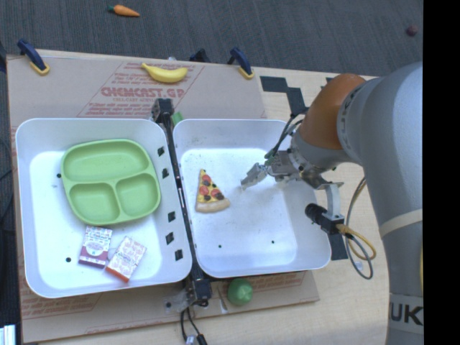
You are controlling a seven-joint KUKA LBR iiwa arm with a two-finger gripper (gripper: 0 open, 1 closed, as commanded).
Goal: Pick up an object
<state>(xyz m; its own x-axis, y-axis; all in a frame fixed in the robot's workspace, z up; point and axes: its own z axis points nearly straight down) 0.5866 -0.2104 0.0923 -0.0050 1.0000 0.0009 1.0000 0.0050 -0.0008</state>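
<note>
i see my claw (pixel 248 179) low over the right bin (pixel 287 254), but i can't tell how it is set. the pizza slice (pixel 210 191) lies flat on that bin's floor, just beside the claw and apart from it.

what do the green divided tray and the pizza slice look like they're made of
The green tray looks like moulded plastic with a matte, smooth finish: uniform colour, rounded compartment walls. The pizza slice seems a toy, likely plastic or rubber: flat printed-looking toppings, a tidy crust edge. Which one can't be told.
</note>
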